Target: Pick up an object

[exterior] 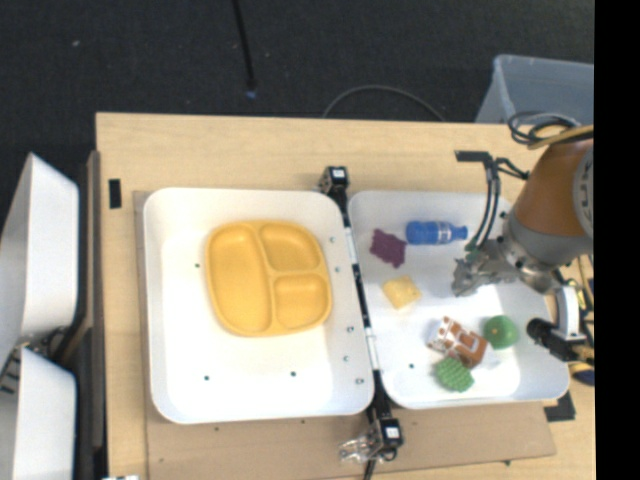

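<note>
The right bin (pixel 400 368) holds several small objects: a blue bottle (pixel 434 232) lying on its side near the back, a purple piece (pixel 388 247), a pale yellow block (pixel 401 292), a brown and white toy (pixel 457 340), a green ball (pixel 500 331) and a green textured piece (pixel 454 374). My gripper (pixel 476 273) hangs low over the right part of this bin, right of the yellow block and above the brown toy. Nothing is visible between its fingers. The orange band of the arm (pixel 555 193) rises behind it.
The left bin (pixel 170 368) holds a yellow divided plate (pixel 268 275). A black clamp (pixel 334 179) sits at the back where the bins meet, another at the front (pixel 372 440). A grey-blue tub (pixel 540 88) stands at the back right.
</note>
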Tool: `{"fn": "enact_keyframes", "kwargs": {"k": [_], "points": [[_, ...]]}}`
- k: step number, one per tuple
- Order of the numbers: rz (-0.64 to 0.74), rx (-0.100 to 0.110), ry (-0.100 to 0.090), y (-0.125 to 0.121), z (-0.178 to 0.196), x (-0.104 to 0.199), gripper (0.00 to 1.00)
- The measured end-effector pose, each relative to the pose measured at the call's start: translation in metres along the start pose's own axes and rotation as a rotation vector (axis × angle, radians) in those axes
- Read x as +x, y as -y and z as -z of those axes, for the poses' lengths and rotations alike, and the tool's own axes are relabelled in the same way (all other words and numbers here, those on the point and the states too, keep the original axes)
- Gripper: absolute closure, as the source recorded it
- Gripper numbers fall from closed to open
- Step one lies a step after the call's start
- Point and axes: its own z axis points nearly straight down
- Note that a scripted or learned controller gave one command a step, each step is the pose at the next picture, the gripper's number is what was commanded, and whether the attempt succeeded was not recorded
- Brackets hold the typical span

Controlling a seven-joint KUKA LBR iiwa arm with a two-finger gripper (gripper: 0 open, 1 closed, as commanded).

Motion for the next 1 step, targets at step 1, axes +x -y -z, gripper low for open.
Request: {"fn": "enact_keyframes", "kwargs": {"k": [1], "points": [[0.009, 0.000, -0.001, -0.0065, 0.0447, -0.0031, 1.00]]}}
